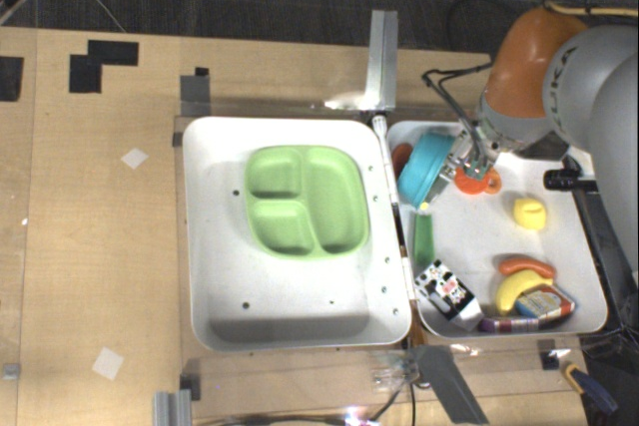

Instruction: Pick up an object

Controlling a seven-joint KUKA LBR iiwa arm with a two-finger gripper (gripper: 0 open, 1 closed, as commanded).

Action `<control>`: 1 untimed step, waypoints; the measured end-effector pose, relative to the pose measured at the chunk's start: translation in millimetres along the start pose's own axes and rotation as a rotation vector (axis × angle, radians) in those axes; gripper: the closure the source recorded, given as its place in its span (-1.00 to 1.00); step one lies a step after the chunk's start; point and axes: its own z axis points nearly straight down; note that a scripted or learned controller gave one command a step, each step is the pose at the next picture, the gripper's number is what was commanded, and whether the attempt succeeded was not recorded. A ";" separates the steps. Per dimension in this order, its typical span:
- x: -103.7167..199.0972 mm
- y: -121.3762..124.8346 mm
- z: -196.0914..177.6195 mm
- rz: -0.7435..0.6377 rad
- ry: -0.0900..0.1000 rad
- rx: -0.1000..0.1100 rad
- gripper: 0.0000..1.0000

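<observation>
My gripper [457, 165] hangs low over the back left part of the right bin [474, 239], pressed against the right rim of a blue bowl [421, 167]. The bowl stands tilted on its edge next to the bin's left wall. An orange ring-shaped piece [477, 181] lies just right of the gripper's tip. A red object [401, 156] peeks out behind the bowl, mostly hidden by it. The grey arm with its orange band [529, 65] comes in from the upper right.
The right bin also holds a yellow lemon [530, 213], a banana [514, 287], a red sausage [526, 265], a black-and-white box [444, 289] and a green stick [423, 239]. A green divided plate [305, 200] lies in the left bin [215, 314].
</observation>
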 end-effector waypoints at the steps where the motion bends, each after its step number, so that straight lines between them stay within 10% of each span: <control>1: 1.6 -49.7 1.8 0.189 0.002 -0.004 -1.00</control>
